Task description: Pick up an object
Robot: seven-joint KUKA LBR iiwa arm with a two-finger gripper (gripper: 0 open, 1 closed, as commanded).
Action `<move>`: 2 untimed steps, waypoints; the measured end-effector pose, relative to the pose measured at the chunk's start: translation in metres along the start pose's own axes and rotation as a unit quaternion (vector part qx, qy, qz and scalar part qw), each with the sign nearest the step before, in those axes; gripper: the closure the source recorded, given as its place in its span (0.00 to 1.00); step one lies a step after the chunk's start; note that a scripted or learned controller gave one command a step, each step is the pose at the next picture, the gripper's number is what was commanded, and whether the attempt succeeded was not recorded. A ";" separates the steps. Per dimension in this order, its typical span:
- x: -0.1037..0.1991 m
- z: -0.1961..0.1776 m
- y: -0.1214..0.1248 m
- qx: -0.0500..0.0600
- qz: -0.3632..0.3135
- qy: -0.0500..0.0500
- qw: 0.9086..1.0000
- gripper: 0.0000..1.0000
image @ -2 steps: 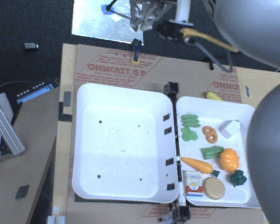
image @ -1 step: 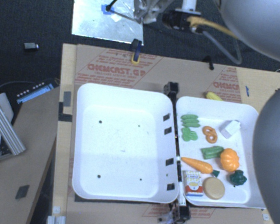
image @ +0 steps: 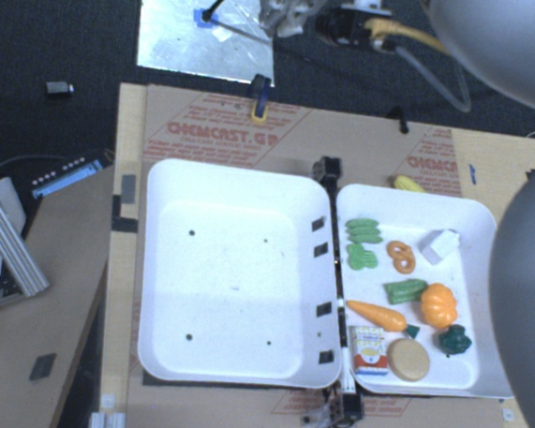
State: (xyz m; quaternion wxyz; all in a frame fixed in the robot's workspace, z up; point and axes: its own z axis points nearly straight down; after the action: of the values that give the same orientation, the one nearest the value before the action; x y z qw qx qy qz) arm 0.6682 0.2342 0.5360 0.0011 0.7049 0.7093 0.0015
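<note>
The tabletop (image: 210,123) bears two white bins; the right bin (image: 479,219) holds toy food, including a carrot (image: 377,314). The arm (image: 510,39) stretches across the top, its claw (image: 289,8) hanging beyond the bins. Whether the claw is parted or closed, I cannot tell.

The arm (image: 510,44) is a smooth, rounded grey shell, blurred by its nearness to the camera, and it looms as large curved masses along the top right and the right side. A yellowish cable (image: 407,32) and a grey hose (image: 440,84) run beside a dark fitting with a white cylinder. The gripper (image: 285,12) is pale grey metal with angled struts.
</note>
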 end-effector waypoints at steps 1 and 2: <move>-0.001 0.110 0.000 0.006 0.003 -0.002 1.000 1.00; -0.057 0.137 0.000 0.003 0.004 -0.001 1.000 1.00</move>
State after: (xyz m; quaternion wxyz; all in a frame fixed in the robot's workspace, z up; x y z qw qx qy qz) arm 0.6686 0.1773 0.3985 -0.0001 0.7078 0.7064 -0.0010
